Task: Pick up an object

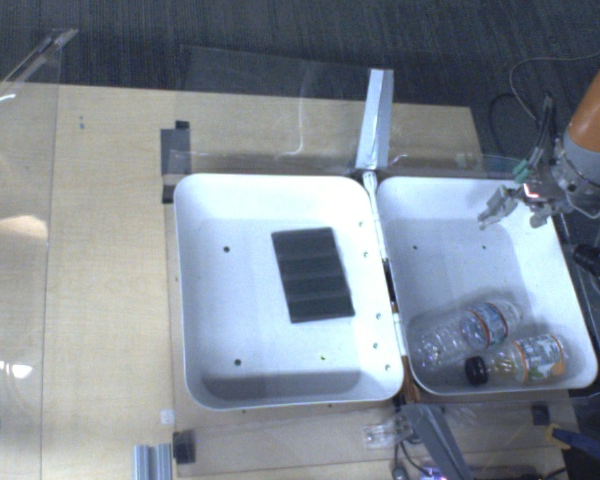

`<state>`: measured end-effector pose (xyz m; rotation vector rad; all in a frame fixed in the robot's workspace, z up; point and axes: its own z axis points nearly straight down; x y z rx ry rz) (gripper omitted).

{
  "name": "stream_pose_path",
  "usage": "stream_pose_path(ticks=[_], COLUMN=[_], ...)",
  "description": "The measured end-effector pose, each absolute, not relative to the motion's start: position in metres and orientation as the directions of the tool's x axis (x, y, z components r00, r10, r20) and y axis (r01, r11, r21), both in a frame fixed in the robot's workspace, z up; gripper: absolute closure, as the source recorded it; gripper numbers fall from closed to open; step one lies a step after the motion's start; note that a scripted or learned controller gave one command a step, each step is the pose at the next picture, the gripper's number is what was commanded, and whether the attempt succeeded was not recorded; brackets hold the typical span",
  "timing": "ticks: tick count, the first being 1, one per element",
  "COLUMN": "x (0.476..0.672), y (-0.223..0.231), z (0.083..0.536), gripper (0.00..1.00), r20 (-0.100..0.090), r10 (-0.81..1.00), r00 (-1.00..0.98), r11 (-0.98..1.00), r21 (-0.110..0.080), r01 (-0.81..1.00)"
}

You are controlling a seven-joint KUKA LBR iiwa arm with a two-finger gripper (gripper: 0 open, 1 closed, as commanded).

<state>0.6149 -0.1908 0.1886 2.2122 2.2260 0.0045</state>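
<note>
Bottles (490, 340) lie at our right bin's (450, 268) five o'clock, while the tool (515, 206), fingers apart, hovers at one o'clock.

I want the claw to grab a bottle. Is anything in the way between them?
No. In the camera view, only bare white bin floor lies between the gripper and the two plastic bottles.

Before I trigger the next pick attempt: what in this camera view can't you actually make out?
- Gripper: small and blurred over the right bin's far corner; finger opening unreadable.
- Arm: cut off by the frame's right edge.
- Two clear bottles: see-through and overlapping; outlines merge, labels too small to read, contact uncertain.
- Dark ribbed pad in the left bin: material and thickness unclear from above.
</note>
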Motion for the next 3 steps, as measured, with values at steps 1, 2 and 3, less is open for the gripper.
stream_pose_path(ticks=[1, 2, 3], x=[0.553, 0.494, 0.493], y=[-0.189, -0.202, -0.157], z=[0.089, 0.09, 0.091], gripper=[0.0, 0.0, 0.0], r20=[-0.001, -0.007, -0.01], r10=[0.998, 0.997, 0.969], r00=[0.067, -0.081, -0.248], r11=[-0.067, 0.081, 0.248], r21=[0.011, 0.02, 0.019], r01=[0.998, 0.997, 0.968])
